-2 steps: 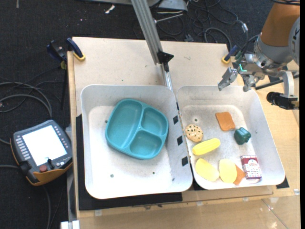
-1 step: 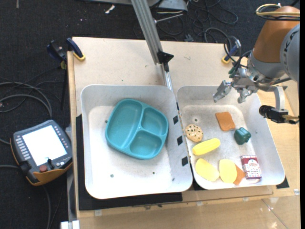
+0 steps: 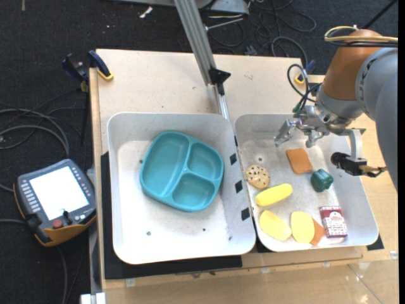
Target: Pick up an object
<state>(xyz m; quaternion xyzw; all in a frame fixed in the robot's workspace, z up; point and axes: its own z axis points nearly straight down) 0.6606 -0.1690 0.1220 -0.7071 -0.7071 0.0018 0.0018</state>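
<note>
My gripper point(image 3: 296, 136) hangs over the back of the right bin point(image 3: 364, 198), open, with nothing between its fingers. Just in front of it lies an orange-brown block point(image 3: 299, 161). Further forward in this bin are a green item point(image 3: 321, 180), a round cookie point(image 3: 257, 176), a long yellow piece point(image 3: 273, 195), two yellow lumps point(image 3: 275, 225) point(image 3: 302, 227) and a small red box point(image 3: 333, 222). An orange scrap point(image 3: 317, 234) pokes out beside the red box.
The left bin point(image 3: 126, 233) holds a teal divided plate point(image 3: 182, 170). A slanted metal pole point(image 3: 196, 30) rises from the back edge between the bins. A teach pendant point(image 3: 56, 198) lies on the floor at the left.
</note>
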